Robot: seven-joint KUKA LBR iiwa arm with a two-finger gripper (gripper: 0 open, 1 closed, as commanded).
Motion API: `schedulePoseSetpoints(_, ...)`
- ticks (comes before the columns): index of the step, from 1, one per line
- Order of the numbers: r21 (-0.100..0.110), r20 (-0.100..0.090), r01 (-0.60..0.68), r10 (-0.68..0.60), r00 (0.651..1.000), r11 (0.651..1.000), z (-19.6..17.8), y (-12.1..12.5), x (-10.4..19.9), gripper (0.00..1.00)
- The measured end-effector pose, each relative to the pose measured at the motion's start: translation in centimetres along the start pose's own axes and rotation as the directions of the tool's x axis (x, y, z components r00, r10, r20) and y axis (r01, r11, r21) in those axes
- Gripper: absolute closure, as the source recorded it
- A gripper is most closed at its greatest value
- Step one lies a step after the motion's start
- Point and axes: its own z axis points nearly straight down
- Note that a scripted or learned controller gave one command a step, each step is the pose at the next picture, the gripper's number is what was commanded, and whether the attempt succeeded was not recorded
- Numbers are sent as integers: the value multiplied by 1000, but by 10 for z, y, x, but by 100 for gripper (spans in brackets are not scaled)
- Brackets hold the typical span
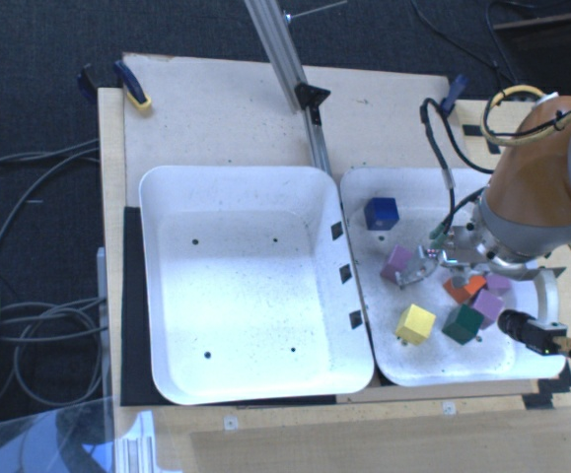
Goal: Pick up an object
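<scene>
The grey arm (536,180) with its orange band reaches in from the right over the right bin (403,368), and its gripper (425,264) sits low in the middle of that bin, right beside a light purple block (398,261). The metal fingers (415,272) touch or nearly touch that block's right side, but whether they are spread or closed, or have hold of it, cannot be told from this angle. All the loose blocks lie in the right bin. A blue block (382,213) sits toward the far side, apart from the others and to the left of the gripper's cables. A yellow block (415,323) lies toward the near side, with a dark green block (462,324) just to its right. An orange block (465,287) lies between the gripper and the green block, partly under the wrist, and another purple block (489,305) sits just right of the green one, close beneath the arm. The left bin (167,205) sits against the right bin, the two rims overlapping where small black marks run down the edge. Both bins rest on the pale table (216,106), where a slanted metal rail (280,42) crosses the far side, and a blue and yellow clamp (132,85) grips the far left corner.
</scene>
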Motion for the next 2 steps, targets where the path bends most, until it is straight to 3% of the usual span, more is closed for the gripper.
schedulePoseSetpoints(1, -1, 0, 0, 0, 1000, 1000, 61, 5, 5, 0)
schedulePoseSetpoints(2, -10, 1, 0, 0, 1000, 1000, 47, 6, 4, 100)
